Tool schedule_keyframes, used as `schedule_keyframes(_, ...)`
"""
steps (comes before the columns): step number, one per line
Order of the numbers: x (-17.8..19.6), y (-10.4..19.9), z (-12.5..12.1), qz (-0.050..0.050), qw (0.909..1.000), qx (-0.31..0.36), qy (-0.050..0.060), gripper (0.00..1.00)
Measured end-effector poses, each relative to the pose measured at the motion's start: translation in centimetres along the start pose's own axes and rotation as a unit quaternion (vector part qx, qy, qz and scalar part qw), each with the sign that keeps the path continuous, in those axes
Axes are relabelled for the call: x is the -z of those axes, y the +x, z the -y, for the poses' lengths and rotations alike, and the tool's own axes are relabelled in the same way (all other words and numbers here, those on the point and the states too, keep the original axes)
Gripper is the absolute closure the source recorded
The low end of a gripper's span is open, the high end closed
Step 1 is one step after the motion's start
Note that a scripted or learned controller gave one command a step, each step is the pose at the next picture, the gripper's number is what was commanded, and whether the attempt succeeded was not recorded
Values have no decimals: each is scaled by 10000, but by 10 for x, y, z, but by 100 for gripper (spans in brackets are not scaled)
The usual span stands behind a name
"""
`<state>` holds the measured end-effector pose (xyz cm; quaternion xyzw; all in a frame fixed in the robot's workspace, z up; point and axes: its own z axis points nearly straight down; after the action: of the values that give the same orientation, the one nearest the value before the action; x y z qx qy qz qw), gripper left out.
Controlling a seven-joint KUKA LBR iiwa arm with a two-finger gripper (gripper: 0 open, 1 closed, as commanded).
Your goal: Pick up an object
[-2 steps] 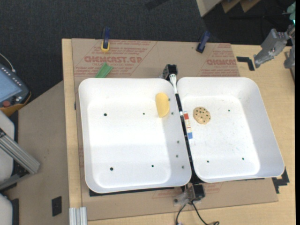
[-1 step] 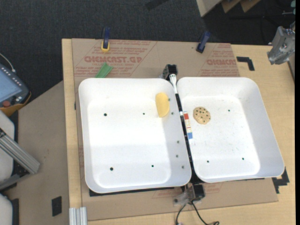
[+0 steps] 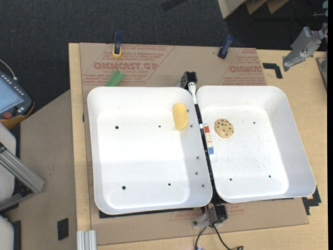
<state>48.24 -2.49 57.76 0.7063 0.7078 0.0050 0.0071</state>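
Note:
A yellow, banana-like piece [image 3: 180, 116] lies in the left bin [image 3: 104, 155], near its upper right wall. A round speckled cookie [image 3: 224, 128] rests in the right bin [image 3: 281, 155], left of its middle. A small red, white and blue strip [image 3: 208, 138] lies against the right bin's left wall. My gripper [image 3: 303, 46] is a grey shape at the upper right, beyond the right bin's far corner and well away from all the objects. Nothing is seen in it.
The bins sit on a brown cardboard sheet [image 3: 156, 61] held by a yellow clamp [image 3: 117, 48] and a blue clamp [image 3: 226, 47]. A green tag [image 3: 115, 78] lies behind the left bin. Black clips [image 3: 188, 79] join the bins along the middle seam.

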Motion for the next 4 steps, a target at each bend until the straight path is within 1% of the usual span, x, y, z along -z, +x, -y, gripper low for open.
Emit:
schedule_keyframes(1,11,0,-1,3,10000,3,-27,100)
schedule_keyframes(2,11,0,-1,3,10000,1,-21,0)
schedule_keyframes(3,22,0,-2,7,10000,3,-49,100)
schedule_keyframes(4,21,0,-2,7,10000,2,-43,0)
